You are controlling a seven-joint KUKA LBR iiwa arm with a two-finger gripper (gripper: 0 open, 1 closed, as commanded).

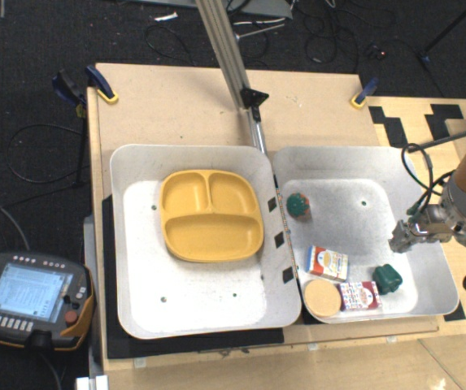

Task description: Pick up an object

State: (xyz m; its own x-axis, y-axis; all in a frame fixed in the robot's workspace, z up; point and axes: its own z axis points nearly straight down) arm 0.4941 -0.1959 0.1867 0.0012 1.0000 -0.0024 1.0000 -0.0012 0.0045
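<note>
Over at the right bin's (354,169) right rim, the grey two-finger gripper (402,240) hangs above the white floor, and whether anything sits between its tips cannot be told, since they are small and blurred.

Nearest to it is a dark green blocky object (388,278), lying just below and slightly left of the gripper, apart from it. Beside that lies a red and white carton (359,296), touching a round tan disc (323,298) at the bin's lower left. A small white and orange packet (328,262) rests just above the disc. A green round object with a reddish top (298,206) sits well apart, near the bin's left wall.

A yellow divided plastic tray (212,216) occupies the left bin (135,218).

The arm is cut off by the frame's right side.
</note>
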